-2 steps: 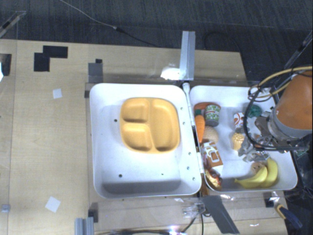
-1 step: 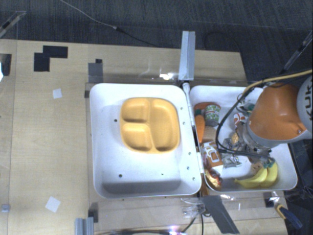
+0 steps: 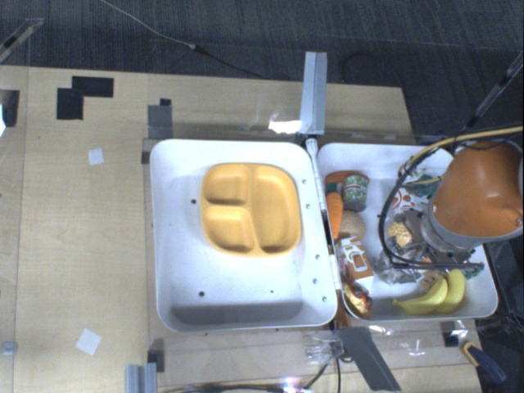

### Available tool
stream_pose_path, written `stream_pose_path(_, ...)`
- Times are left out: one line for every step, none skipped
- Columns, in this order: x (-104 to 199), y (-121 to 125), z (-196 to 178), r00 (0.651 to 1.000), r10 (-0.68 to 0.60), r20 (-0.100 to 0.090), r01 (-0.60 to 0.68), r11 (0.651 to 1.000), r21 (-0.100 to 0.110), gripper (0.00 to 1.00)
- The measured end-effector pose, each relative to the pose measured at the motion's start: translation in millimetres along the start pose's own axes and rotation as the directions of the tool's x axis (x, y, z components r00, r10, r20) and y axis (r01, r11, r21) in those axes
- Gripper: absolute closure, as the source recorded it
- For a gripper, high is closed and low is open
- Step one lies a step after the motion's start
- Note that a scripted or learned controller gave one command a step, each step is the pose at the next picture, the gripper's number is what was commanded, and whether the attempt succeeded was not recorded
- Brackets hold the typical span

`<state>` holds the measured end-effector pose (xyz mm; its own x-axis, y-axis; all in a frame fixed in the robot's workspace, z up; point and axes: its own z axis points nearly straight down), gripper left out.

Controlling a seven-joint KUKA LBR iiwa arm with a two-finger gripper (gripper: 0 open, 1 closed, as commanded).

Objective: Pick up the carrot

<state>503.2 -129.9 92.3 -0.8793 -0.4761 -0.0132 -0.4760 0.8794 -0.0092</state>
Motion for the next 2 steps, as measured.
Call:
stream_pose_path(-23.6,-2.8,1.8,0.947,-0.32,-0.003,0.32,0.947,-0.002,1.0)
stream_pose_path(-14.0,-8.0,1.1,0.775,-0.632,0.004,0.632,0.775,0.006,1.0)
